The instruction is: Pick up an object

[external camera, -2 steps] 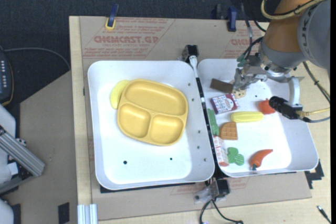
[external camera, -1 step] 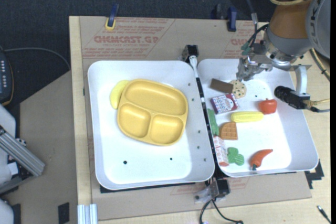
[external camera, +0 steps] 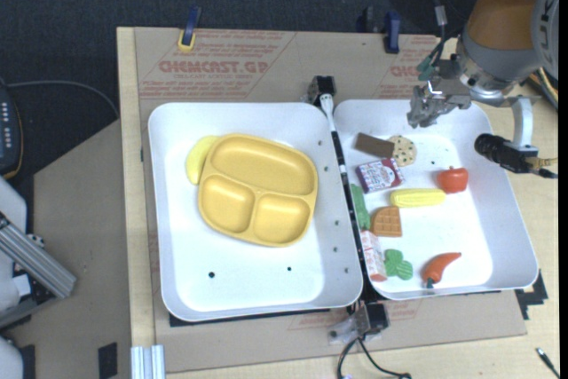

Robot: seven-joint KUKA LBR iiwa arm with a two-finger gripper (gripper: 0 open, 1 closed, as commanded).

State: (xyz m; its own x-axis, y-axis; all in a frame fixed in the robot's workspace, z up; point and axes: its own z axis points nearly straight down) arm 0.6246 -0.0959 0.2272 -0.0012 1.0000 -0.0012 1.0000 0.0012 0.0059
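My gripper (external camera: 424, 115) hangs over the far edge of the right bin (external camera: 497, 231), with nothing seen between its fingers. Below it in that bin lie a brown chocolate bar (external camera: 374, 144), a round cookie (external camera: 404, 152), a red-and-white packet (external camera: 377, 176), a yellow corn cob (external camera: 417, 199), a red tomato (external camera: 453, 180), an orange waffle (external camera: 387, 222), a red chili pepper (external camera: 441, 265) and a green piece (external camera: 398, 264). The cookie lies closest to the gripper, slightly nearer and to the left.
The left bin (external camera: 177, 217) holds a yellow divided tray (external camera: 257, 188) lying on a yellow banana-like piece (external camera: 197, 157). A green strip (external camera: 358, 201) and a red-and-white stick (external camera: 370, 258) lie along the right bin's left wall. Cardboard surrounds both bins.
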